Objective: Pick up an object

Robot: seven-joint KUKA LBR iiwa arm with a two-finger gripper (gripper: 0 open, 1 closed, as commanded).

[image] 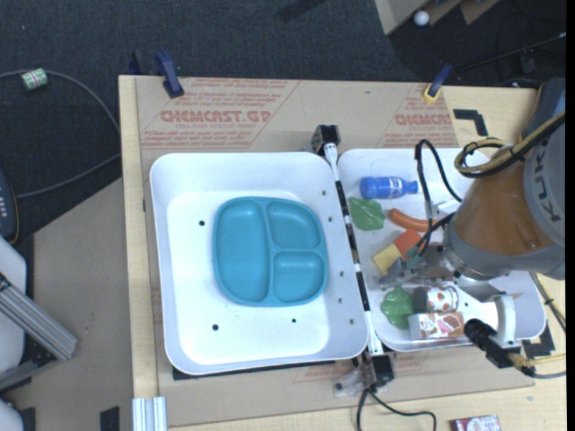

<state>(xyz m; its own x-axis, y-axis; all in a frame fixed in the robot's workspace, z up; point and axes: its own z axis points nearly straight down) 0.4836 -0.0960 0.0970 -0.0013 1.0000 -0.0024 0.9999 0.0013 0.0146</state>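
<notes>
Over the right bin, your gripper sits among crowded toys; I cannot tell its state, and it probably risks nudging the yellow block.

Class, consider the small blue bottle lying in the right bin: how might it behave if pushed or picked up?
The blue bottle lies on its side, so a push would probably roll it. It looks small and plastic, likely light. Its rounded, smooth body may slip from a pincer.

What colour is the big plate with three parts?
Light blue; the divided plate shows in the camera view.
</notes>
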